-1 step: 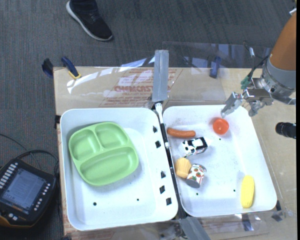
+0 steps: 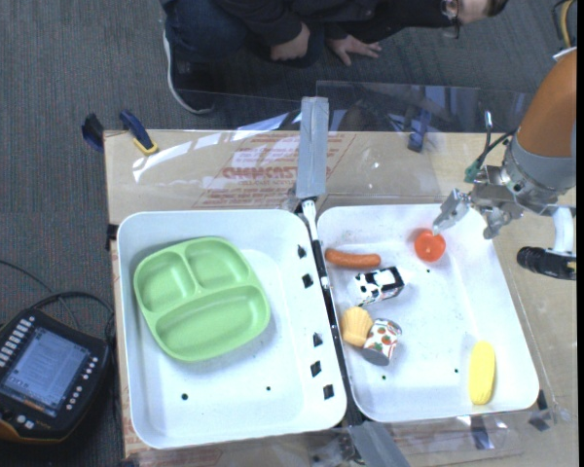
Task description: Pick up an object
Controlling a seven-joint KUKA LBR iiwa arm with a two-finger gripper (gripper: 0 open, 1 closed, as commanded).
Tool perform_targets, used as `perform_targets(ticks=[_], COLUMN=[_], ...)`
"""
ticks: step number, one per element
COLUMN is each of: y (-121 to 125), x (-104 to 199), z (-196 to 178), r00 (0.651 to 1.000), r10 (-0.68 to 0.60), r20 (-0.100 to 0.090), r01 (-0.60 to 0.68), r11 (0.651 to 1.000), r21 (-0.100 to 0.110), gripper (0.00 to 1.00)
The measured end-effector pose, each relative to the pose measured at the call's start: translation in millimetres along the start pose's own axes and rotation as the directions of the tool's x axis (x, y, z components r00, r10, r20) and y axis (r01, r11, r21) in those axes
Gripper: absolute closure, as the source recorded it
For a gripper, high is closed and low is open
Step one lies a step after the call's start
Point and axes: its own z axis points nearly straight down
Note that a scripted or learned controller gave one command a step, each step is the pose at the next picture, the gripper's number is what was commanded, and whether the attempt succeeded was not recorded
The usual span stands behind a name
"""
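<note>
**Tool open above the right bin, nothing between its fingers**

The tool (image 2: 472,214) is at the upper right of the frame, over the far right corner of the right bin (image 2: 511,295). Its two fingers stand wide apart and hold nothing. Just beside the left finger, a little lower, lies a small red-orange ball (image 2: 429,246). Toward the middle of this bin are a sausage (image 2: 353,258), a black-and-white cow toy (image 2: 380,284), a yellow-orange piece (image 2: 356,326) and a crumpled packet (image 2: 383,340). A yellow banana-like piece (image 2: 481,372) lies at the lower right. The left bin (image 2: 165,407) holds a green divided plate (image 2: 202,297).

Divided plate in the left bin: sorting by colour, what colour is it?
Light green plate, clearest in the camera view.
</note>
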Motion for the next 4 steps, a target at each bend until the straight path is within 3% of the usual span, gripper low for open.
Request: perform_targets(ticks=[1,2,3,4], y=[0.1,2.0,2.0,-7.1], x=[0.2,2.8,3.5,53.7], z=[-0.2,103.4,93.7,-27.2], r00=[1.000,0.999,0.999,1.000], r10=[-0.001,-0.045,-0.048,0.003], r20=[0.000,-0.002,-0.001,0.000], r01=[0.001,0.045,0.048,-0.003], r11=[1.000,0.999,0.999,1.000], r21=[0.000,-0.004,0.000,-0.001], gripper=[0.00,0.00,1.00,1.00])
